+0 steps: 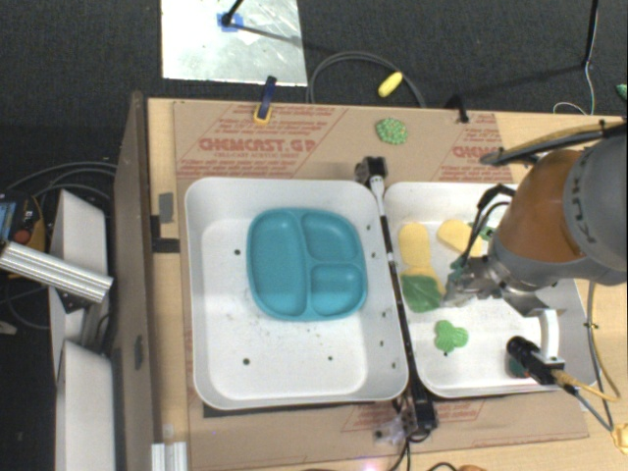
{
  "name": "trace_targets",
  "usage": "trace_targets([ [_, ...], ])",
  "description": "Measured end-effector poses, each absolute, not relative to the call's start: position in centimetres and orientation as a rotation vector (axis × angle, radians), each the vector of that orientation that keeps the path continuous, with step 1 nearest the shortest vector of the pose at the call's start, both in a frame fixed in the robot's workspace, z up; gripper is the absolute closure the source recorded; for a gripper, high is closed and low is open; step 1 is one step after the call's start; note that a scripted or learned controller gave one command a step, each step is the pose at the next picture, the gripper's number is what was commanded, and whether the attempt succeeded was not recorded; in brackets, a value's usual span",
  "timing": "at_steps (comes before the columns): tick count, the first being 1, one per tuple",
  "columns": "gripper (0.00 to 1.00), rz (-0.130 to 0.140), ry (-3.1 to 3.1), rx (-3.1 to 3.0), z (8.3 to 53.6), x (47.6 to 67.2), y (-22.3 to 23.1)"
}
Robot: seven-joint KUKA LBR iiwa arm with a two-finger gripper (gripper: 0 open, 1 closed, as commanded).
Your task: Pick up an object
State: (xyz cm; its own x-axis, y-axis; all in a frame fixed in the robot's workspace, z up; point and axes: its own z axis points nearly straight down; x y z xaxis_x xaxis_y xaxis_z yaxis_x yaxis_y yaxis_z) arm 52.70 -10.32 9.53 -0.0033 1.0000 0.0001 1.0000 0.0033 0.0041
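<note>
In the right bin (491, 381) lie a pale yellow oblong piece (415, 247), a smaller yellow piece (453, 233), a dark green leaf-shaped piece (421, 292) and a light green clump (450, 337). My gripper (459, 287) is low in this bin, just right of the dark green piece and below the small yellow piece. It looks to touch the dark green piece's right edge; I see nothing lifted. The wrist and arm hide the bin's right part.
The left bin (221, 361) holds a teal divided plate (306, 263). On the cardboard behind the bins sit a small green object (392, 130) and a yellow and blue clip (265, 106). A yellow-tipped cable (390, 84) lies farther back.
</note>
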Motion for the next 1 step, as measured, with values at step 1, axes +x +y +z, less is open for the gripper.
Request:
trace_targets([
  [1, 0.0, 0.005, 2.222, 2.217, 9.5, 52.7, -10.31],
])
